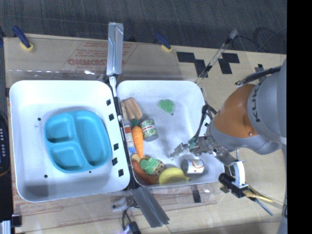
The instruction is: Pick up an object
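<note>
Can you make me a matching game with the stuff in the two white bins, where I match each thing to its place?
Things:
1. blue tray
2. banana
3. green leaf
4. carrot

Places:
A. along the right bin's near edge, beside a small can
B. by the wall between the bins, pointing along it
C. in the left bin
D. toward the right bin's far side, apart from the pile

Pairs: 1-C, 2-A, 3-D, 4-B

Grey arm [270, 106]; orange band [234, 113]; small metal claw [187, 147].
</note>
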You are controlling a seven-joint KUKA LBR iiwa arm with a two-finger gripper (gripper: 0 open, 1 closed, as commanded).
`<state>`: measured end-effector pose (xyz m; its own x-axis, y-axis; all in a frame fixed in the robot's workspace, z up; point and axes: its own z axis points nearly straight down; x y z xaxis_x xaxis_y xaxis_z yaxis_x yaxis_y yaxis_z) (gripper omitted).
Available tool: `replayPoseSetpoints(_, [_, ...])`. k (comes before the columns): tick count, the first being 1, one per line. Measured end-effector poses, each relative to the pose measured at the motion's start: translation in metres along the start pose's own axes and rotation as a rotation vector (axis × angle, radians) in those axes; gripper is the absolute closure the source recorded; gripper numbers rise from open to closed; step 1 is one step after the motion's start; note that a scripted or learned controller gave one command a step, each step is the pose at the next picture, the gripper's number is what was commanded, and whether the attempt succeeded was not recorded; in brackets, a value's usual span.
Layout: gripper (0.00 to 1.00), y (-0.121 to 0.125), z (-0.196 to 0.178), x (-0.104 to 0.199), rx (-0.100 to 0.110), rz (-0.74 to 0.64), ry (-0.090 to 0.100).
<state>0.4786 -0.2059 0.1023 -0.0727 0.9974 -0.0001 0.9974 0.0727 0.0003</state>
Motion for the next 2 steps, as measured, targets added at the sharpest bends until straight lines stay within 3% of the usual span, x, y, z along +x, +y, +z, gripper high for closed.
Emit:
replayPoseSetpoints(1, [0.0, -0.001, 0.01, -0.003, 0.002, -0.191, 0.003])
replayPoseSetpoints(2, [0.0, 0.0, -0.097, -0.004, -0.005, -0.192, -0.003])
